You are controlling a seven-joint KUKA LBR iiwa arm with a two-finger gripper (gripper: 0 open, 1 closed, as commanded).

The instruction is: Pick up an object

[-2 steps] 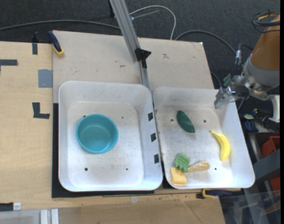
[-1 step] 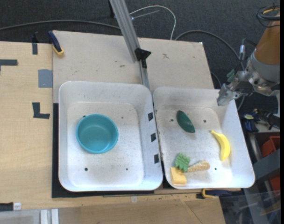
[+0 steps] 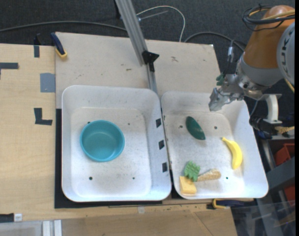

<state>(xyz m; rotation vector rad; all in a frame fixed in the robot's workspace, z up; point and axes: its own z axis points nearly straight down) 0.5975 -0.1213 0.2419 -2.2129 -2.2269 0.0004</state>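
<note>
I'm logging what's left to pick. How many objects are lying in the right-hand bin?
4. A dark green oval piece near the middle, a banana toward the right wall, a light green leafy toy and a yellow block at the front. None seems hidden.

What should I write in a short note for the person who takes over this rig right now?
Gripper: above the far edge of the right bin, nothing visible between its fingers.
Right bin: dark green object, banana, green toy, yellow block, tan piece.
Left bin: teal bowl.
Done: nothing picked up.
Left: descend, grasp one object, lift; the dark green one lies nearest.
</note>
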